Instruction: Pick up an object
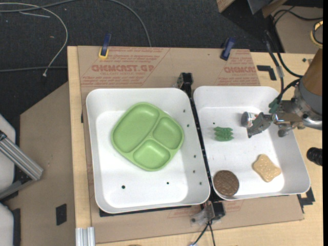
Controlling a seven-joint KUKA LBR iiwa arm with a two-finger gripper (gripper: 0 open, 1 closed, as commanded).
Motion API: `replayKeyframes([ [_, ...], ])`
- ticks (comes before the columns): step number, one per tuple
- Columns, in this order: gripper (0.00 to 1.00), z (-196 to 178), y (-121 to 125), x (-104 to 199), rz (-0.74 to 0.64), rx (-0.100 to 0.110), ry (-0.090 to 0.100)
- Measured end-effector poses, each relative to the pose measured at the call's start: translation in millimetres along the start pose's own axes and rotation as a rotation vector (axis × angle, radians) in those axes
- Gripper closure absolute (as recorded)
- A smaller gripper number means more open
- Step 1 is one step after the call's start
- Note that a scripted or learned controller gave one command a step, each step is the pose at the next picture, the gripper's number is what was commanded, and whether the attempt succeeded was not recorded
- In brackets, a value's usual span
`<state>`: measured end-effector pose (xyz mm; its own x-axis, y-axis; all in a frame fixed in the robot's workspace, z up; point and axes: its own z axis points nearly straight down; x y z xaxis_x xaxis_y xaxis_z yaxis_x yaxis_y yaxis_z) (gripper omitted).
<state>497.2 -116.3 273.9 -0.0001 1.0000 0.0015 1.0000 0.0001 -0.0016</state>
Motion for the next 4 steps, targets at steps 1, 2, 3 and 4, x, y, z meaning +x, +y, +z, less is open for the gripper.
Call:
replayKeyframes([
  [1, 0.00, 62.5, 1.6, -2.1, 0.001, 0.006, 0.001],
  [2, 0.00, 116.0, 5.0, 8.3, 0.000, 0.006, 0.002],
  [3, 0.00, 158.8, 3.7, 6.6, 0.001, 0.006, 0.002],
  [4, 1.00, 145.3, 5.2, 6.6, 0.002, -0.001, 0.001],
])
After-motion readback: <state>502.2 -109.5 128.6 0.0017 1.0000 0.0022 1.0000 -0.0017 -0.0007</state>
